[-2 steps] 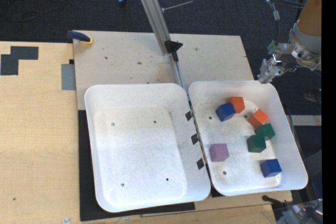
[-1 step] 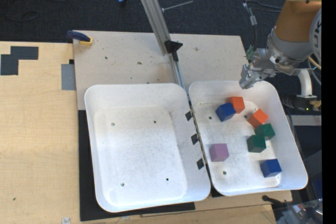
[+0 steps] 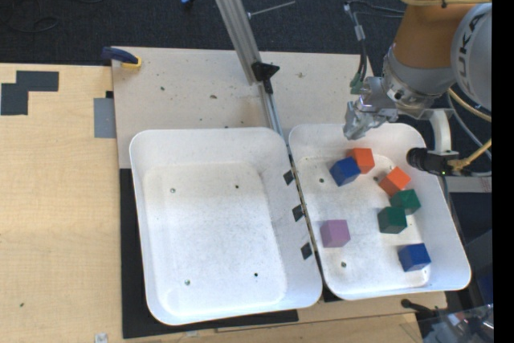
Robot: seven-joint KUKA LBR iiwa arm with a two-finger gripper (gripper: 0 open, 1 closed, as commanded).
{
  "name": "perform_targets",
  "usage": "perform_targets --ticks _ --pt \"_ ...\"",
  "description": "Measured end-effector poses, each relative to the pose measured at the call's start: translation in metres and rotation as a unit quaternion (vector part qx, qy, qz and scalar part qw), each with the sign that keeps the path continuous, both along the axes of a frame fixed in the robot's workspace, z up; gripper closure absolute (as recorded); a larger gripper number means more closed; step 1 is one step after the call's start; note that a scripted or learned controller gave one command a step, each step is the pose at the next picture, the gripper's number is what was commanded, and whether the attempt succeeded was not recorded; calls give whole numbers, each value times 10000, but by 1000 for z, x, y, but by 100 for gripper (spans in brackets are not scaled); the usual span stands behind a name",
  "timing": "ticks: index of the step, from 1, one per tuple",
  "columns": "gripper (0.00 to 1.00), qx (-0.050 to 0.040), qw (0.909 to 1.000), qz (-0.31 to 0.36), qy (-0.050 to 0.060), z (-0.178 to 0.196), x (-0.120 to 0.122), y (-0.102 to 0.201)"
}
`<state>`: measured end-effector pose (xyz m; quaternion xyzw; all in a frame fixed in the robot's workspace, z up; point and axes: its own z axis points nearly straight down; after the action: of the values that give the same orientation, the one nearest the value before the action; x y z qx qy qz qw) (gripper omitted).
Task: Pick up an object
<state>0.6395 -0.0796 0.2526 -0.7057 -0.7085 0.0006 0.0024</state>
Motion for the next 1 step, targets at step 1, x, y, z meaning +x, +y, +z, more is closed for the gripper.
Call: perform_targets --ticks 1 --pt "100 -3 10000 0 11 -15 -17 52"
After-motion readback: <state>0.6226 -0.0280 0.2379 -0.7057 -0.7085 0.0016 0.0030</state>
